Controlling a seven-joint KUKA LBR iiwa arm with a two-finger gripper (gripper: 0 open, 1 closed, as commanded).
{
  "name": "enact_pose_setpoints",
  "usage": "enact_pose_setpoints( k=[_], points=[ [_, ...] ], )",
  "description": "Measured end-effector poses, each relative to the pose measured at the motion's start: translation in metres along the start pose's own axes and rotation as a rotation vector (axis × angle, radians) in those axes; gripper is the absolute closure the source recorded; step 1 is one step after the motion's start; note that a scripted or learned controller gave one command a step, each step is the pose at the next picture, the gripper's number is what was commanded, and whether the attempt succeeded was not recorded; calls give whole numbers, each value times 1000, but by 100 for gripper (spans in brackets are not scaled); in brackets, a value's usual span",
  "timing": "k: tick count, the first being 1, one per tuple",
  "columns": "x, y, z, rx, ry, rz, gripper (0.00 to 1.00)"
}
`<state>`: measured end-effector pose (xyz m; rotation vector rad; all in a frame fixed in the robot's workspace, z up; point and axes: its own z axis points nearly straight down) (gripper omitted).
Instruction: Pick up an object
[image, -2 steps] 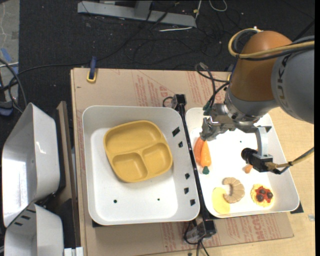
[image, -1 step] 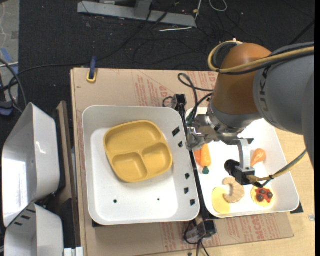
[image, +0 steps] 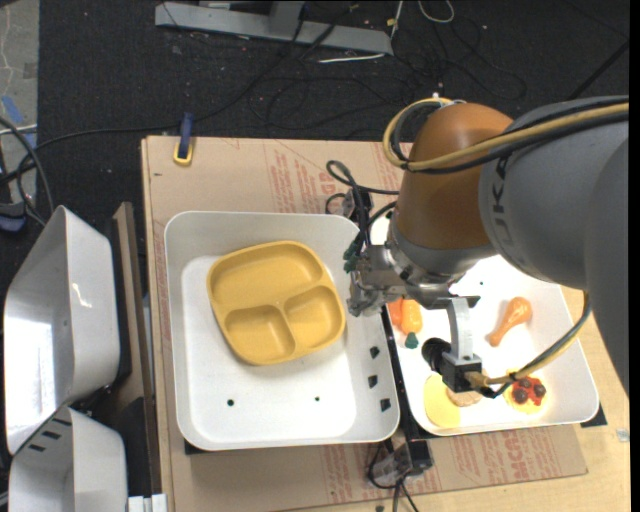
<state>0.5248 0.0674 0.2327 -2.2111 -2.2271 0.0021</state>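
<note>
**Camera view.** A brown cardboard-covered tabletop carries two shallow white bins side by side. The grey arm, with its orange band, enters from 3 o'clock and hangs over the wall shared by the two bins.

The gripper sits low at that shared wall, at the 3 o'clock rim of the left bin. It is mostly hidden beneath the wrist, so it cannot be told whether it is open or closed. No object is seen held in it.

The left bin holds a yellow divided plate. The plate lies flat and turned at an angle in the bin's 12 o'clock half, and its 3 o'clock edge is just beside the gripper.

The right bin holds the smaller objects:
- An orange piece lies near the bin's 9 o'clock wall, close to the gripper.
- A small green piece lies just at the orange piece's 6 o'clock.
- An orange drumstick-shaped piece lies tilted toward the bin's 3 o'clock side, well apart from the gripper.
- A pale yellow disc rests at the bin's 7 o'clock corner.
- A red and yellow piece lies at about 5 o'clock.
</note>
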Motion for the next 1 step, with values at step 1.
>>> enact_pose_setpoints(
  k=[1],
  points=[
    [-3,1,0,-2,-1,6,0]
  ],
)
